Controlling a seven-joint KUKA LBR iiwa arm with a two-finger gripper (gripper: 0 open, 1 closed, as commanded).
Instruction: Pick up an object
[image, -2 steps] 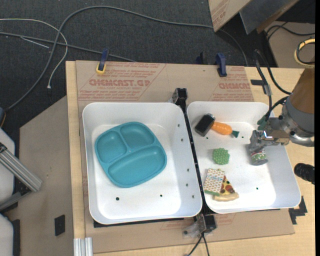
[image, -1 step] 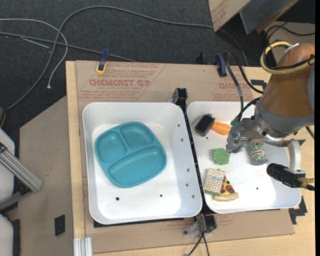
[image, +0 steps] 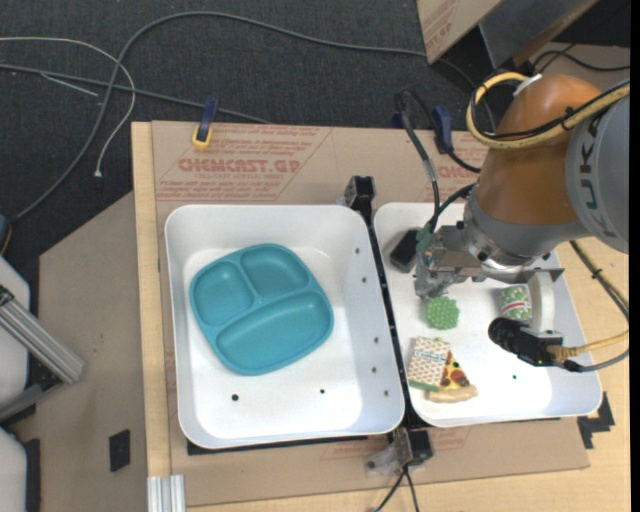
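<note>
The green ball (image: 442, 313) lies in the right bin (image: 580, 395), just under the end effector (image: 432, 287), which hangs over it; from here I can't tell how that tool is set. A pizza slice (image: 440, 367) lies nearer the front edge, a green-white cup (image: 514, 300) to the right. The left bin (image: 200, 400) holds a teal tray (image: 262, 307). Both bins sit on the counter (image: 250, 165).
</note>
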